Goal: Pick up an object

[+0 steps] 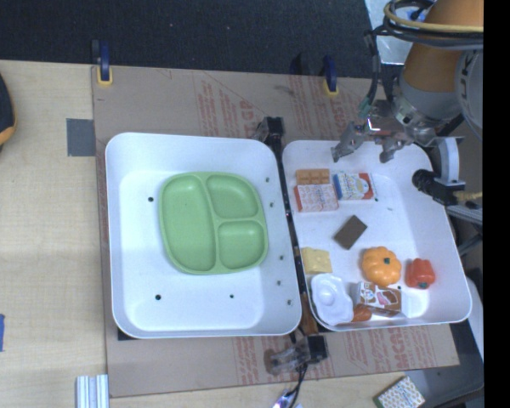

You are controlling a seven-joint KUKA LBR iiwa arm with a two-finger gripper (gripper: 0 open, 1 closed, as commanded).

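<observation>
i see my end effector [370, 148] spread wide, holding nothing, over the far edge of the right bin [446, 228], above the snack packets [333, 189]

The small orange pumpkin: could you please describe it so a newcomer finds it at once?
Look in the right-hand white bin, toward its near end. The small orange pumpkin sits there beside a red pepper; it alone is round, ribbed and orange.

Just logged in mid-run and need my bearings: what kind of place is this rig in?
Probably a robot lab bench for pick tests: two white bins on clamped cardboard, toy food like an orange pumpkin, and a green plate.
</observation>
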